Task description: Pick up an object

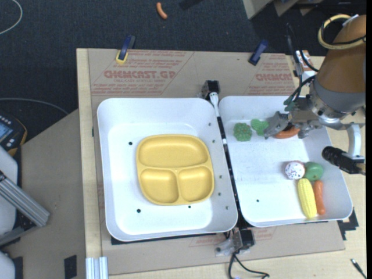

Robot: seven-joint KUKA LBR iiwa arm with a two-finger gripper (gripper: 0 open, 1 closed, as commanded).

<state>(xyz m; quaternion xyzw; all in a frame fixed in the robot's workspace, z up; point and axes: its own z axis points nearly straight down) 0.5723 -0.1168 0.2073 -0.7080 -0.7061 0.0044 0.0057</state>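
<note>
We see the gripper (pixel 278 127) low in the right bin (pixel 261 208), beside the broccoli (pixel 242 132); we cannot tell its fingers' state.

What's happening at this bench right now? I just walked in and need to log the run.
A grey robot arm is reaching in over the right bin, its hand low at the far end near a green broccoli piece and an orange item. Nothing is clearly lifted yet. Near the bin's front corner lie a corn cob, a carrot, a green ball and a speckled white ball. The left bin holds a yellow divided plate.
</note>
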